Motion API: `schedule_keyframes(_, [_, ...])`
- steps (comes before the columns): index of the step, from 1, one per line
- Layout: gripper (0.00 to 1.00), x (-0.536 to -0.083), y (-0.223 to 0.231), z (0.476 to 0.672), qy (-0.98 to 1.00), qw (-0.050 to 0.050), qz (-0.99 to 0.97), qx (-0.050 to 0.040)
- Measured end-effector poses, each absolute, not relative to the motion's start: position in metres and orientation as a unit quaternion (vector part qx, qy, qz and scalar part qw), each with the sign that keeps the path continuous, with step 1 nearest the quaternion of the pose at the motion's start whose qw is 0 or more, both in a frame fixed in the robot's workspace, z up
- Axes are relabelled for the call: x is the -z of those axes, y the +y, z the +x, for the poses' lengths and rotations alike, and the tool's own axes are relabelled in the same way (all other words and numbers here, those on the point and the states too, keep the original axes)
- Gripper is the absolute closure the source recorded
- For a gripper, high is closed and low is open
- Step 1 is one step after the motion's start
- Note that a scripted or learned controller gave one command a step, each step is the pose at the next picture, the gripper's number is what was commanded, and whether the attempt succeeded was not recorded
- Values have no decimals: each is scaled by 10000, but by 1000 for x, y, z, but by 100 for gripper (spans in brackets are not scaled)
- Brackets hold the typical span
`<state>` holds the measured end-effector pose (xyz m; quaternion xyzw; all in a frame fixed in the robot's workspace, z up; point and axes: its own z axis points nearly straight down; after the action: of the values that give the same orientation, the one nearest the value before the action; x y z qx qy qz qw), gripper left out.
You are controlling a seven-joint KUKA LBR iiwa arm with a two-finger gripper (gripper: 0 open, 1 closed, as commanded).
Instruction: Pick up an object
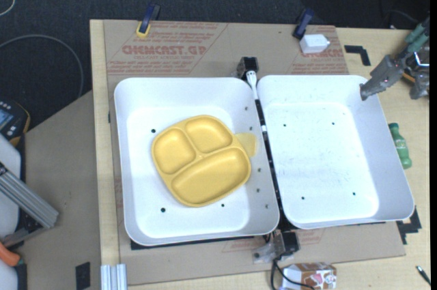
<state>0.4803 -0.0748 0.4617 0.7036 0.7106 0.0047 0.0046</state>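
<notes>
Yellow divided plate (200, 160) sits in the left bin (136, 111), roughly centered, with bare white floor all round it. Right bin (382, 145) is wide open. Gripper (377, 85) hangs over the right bin's top-right rim; jaws' state, can't tell.

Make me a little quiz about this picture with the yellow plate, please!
1. True or false: the yellow plate lies in the left bin.
2. How many sections does the plate have? A) two B) three C) five
3. Fill in: the gripper hangs over the far right corner of the ______ bin.

Key: 1 true. 2 B. 3 right.
</notes>
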Motion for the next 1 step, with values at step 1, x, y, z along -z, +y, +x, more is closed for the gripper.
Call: schedule_keyframes(1, [100, -467, -79, 480, 7076, 29, 7066, -15])
